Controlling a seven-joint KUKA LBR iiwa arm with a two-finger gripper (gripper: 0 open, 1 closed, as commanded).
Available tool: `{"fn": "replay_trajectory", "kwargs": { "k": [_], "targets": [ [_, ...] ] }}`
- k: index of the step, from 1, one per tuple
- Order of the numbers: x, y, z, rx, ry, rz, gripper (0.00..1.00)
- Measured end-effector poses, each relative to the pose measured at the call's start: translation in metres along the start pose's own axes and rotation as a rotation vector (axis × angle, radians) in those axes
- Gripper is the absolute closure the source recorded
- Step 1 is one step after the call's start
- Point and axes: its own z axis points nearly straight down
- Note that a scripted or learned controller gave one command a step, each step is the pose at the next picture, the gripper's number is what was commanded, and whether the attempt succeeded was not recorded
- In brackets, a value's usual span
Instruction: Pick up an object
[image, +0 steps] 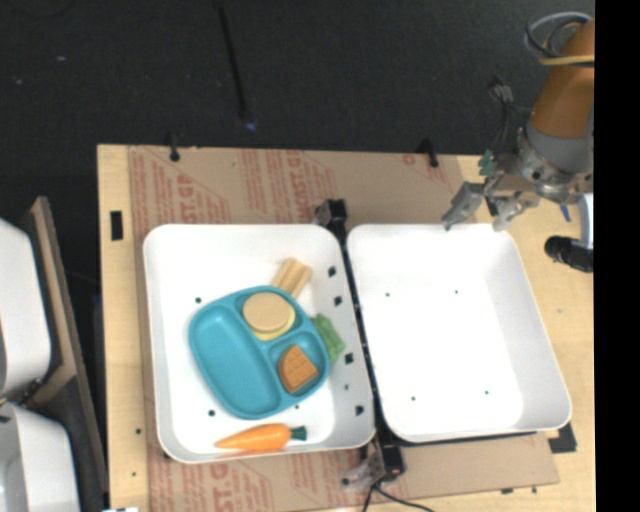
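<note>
Camera view, read from its left side: you have the left bin (160, 300) carrying everything worth picking; a blue divided tray (235, 370) lies in its middle, tilted so its long axis runs from upper right to lower left; a round tan biscuit (269, 313) sits in the tray's upper compartment and a brown waffle-like piece (298, 368) in its lower right one; a pale wooden block (292, 275) pokes out just beyond the tray's upper edge, and a green piece (328, 337) lies against the tray's right side; the carrot (262, 437) rests apart from the tray on the bin floor near the front wall, its long axis running nearly straight left to right, green top toward the right. Move your eye right and you cross the divide into the right bin (530, 290); the claw (478, 210) hangs above that bin's far edge, near its back right corner, its fingers splayed apart with nothing between them; it holds no object.

So the relation you need is plain: every candidate lies well to the left of the claw and nearer the front of the desk (130, 200); I judge the carrot the freest target, since it touches nothing else; you would want the fingers closing across its narrow width, so set them front to back rather than along its length.
</note>
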Motion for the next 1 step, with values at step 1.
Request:
{"fn": "replay_trajectory", "kwargs": {
  "k": [1],
  "targets": [
    [-0.0316, 0.0127, 0.0180, 0.002, -0.001, 0.002, 0.00]
  ]
}}
